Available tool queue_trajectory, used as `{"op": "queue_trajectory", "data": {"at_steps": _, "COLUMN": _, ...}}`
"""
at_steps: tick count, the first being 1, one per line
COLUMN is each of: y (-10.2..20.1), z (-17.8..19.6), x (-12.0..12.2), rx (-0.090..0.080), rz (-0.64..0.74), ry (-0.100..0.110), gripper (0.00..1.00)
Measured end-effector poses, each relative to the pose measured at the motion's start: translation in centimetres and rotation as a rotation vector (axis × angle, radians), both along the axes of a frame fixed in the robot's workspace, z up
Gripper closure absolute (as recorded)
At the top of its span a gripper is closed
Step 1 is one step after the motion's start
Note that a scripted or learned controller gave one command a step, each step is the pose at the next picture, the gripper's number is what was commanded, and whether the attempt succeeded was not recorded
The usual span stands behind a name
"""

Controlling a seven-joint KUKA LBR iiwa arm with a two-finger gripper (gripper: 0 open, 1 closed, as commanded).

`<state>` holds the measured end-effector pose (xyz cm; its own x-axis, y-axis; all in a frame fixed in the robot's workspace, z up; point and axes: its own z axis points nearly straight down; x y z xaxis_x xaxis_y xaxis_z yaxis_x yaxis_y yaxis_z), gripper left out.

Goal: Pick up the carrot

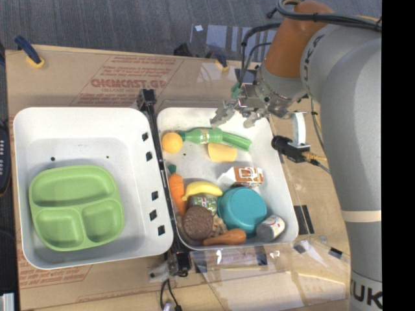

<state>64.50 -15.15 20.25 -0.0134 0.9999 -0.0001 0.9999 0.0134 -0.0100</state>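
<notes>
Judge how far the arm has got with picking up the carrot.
Done: nothing; the carrot lies against the right bin's left wall beside the banana. In hand: the gripper hangs open over the bin's far end. Left: reach, grasp and lift.

A cardboard-covered bench (97, 76) bears two white bins (39, 125) side by side.

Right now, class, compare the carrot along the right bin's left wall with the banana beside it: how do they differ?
The carrot is orange; the banana is yellow. The carrot is straight, tapering and lies lengthwise along the wall; the banana is curved and lies crosswise. Both are toy foods in the right bin, lying apart from the end effector.
</notes>
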Motion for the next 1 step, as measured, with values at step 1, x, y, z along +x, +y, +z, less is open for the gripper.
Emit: {"op": "queue_trajectory", "data": {"at_steps": 1, "y": 3.73, "z": -11.3, "x": -1.42, "rx": 0.003, "rz": 0.116, "ry": 0.002, "gripper": 0.0}}
